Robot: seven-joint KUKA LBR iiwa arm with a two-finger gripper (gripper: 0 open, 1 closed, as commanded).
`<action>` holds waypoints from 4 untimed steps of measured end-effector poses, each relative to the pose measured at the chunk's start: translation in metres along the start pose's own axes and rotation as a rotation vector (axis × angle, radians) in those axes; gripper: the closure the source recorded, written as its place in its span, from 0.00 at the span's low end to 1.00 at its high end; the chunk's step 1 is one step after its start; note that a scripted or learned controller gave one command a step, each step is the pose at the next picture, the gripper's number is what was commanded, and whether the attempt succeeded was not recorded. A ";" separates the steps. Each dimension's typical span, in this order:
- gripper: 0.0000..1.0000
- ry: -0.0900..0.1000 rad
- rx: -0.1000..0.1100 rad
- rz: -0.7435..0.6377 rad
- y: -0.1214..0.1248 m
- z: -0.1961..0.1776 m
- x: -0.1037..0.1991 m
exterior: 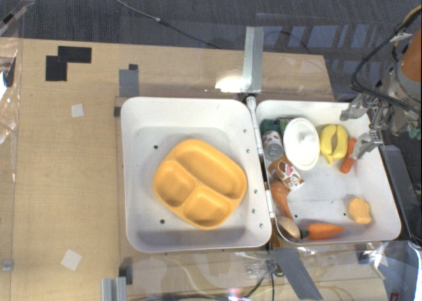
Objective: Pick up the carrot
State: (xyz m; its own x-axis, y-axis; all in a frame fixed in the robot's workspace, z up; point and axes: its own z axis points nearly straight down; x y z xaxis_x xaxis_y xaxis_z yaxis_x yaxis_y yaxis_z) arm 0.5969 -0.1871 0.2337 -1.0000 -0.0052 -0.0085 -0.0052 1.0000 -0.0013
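1. Orange and tapered, the carrot (pixel 324 231) is seen lying flat near the front edge of the right bin (pixel 389 191).
2. A wooden spoon (pixel 285 214) is placed just left of it, and a tan lump (pixel 359 210) to its right.
3. The hand (pixel 362 140) is held over the bin's far right side, well apart from the carrot; its state cannot be told.
4. A yellow tray (pixel 200 182) is set in the left bin (pixel 132 161).

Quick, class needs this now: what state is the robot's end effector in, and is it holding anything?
End effector: at the right bin's far right edge, above a small orange-red piece; open or closed cannot be told, and nothing shows gripped. The orange tapered carrot lies at the near wall.
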 end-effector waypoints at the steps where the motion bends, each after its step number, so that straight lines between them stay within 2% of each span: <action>1: 0.00 0.009 -0.002 0.044 -0.017 0.139 0.056; 2: 0.00 -0.013 0.003 0.181 0.033 0.142 0.105; 3: 1.00 -0.019 0.004 0.175 0.033 0.129 0.102; 4: 1.00 -0.001 0.001 0.311 -0.008 0.137 0.100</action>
State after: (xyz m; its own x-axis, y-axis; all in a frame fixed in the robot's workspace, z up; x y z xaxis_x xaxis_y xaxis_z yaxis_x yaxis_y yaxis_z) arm 0.4979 -0.1957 0.0958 -0.9537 0.3007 -0.0095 0.3007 0.9537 0.0003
